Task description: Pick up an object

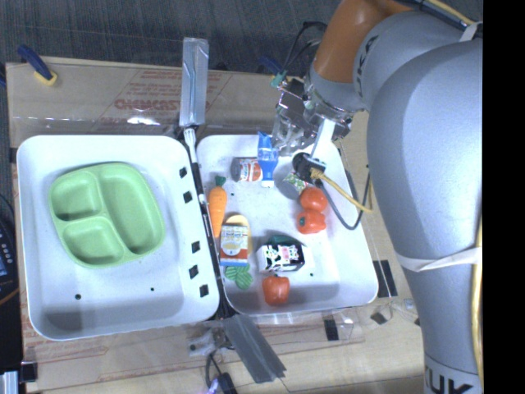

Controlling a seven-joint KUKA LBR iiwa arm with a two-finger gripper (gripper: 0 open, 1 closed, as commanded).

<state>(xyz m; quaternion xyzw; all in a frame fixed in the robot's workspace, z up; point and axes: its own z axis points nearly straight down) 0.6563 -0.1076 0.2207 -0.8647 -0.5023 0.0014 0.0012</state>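
Your gripper [289, 142] hangs over the upper part of the right bin [349, 249], right of centre in the frame, just beside the upright blue bottle [266, 156] and the small can [248, 170]; whether it is spread or closed, or has hold of anything, you cannot tell from this angle. Commit to the blue bottle, the nearest candidate. Come down square over it so you do not tip it or nudge the can and the orange toys [312, 209] below.
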